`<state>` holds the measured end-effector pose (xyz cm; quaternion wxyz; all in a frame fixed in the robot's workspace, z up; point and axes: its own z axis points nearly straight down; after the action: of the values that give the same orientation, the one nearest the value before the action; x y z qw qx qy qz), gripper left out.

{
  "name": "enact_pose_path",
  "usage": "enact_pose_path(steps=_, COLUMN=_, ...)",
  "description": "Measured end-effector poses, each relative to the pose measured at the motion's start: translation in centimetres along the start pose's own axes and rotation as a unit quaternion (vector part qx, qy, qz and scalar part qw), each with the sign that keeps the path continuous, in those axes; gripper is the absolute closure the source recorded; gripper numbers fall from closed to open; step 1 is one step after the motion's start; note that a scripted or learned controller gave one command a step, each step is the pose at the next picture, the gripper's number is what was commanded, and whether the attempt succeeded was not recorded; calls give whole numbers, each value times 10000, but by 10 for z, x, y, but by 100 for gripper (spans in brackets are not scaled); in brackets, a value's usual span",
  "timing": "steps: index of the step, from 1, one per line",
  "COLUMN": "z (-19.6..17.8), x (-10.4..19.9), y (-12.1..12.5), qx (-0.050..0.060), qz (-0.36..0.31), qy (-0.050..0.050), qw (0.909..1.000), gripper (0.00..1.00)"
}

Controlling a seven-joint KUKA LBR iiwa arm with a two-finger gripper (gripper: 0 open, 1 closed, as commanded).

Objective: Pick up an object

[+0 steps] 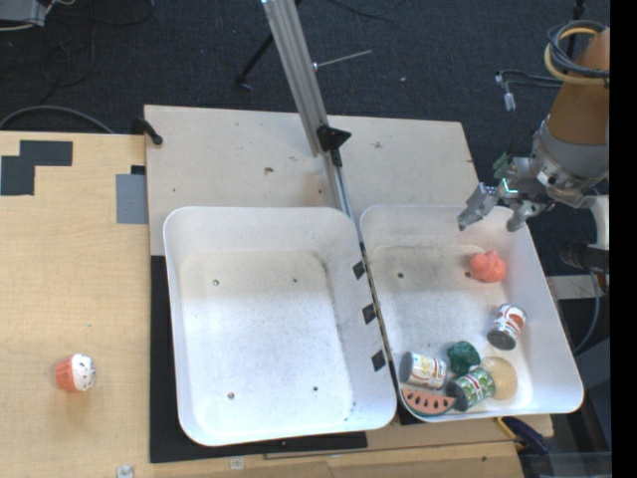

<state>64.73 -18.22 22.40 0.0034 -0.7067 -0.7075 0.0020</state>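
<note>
My gripper hangs above the far right part of the right bin, its two fingers spread open with nothing between them. Just below it, a crumpled red-orange object lies on the bin floor, apart from the fingers. Further toward the front sit a small red and white can, a dark green object, a yellow-labelled jar, a green can, a tan round piece and a watermelon slice toy.
The left bin lies beside the right one, with black clips along the shared wall. A slanted aluminium bar rises behind the bins. A small red and white toy lies on the wooden bench at far left.
</note>
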Motion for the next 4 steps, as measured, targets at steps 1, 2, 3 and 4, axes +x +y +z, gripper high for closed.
enact_pose_path(steps=1, z=-3, x=0, y=1, qx=-21, qz=-19, qy=-8, qw=10000, gripper=0)
enact_pose_path(steps=2, z=51, x=-6, y=7, qx=-1, qz=3, qy=-3, qw=10000, gripper=0)
enact_pose_path(steps=3, z=97, x=-12, y=6, qx=-6, qz=3, qy=-4, qw=10000, gripper=0)
enact_pose_path(steps=4, z=135, x=-11, y=6, qx=-6, qz=-11, qy=-2, qw=10000, gripper=0)
